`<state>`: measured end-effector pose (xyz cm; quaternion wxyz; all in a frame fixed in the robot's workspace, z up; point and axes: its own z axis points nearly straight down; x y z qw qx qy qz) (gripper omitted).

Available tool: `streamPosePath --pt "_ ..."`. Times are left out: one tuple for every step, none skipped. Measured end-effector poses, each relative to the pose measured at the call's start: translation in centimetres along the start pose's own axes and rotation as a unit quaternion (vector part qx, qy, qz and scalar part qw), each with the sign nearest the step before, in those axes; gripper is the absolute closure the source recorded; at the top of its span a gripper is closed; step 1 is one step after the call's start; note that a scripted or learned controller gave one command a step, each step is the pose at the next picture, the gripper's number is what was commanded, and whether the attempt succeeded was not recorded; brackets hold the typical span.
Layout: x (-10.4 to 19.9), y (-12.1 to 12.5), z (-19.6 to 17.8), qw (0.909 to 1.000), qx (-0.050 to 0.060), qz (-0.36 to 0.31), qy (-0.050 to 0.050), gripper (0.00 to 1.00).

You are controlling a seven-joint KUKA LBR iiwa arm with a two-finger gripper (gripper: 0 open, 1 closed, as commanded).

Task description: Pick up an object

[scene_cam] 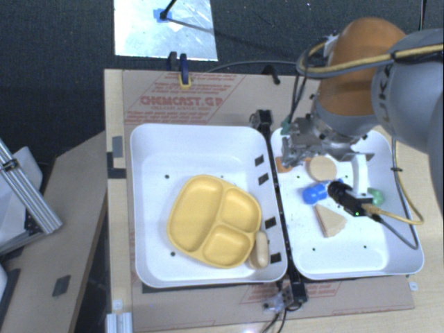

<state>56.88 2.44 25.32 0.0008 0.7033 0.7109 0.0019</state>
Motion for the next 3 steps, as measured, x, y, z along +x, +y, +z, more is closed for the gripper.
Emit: streamPosePath --pt "5.0 2.0 2.5 1.0000 0.001 0.001 0.000 1.00" --pt "8.4 3.8 3.5 1.0000 0.000 0.002 0.000 1.00" --pt "8.2 3.7 3.5 1.0000 0.001 0.003 -0.001 0.00"
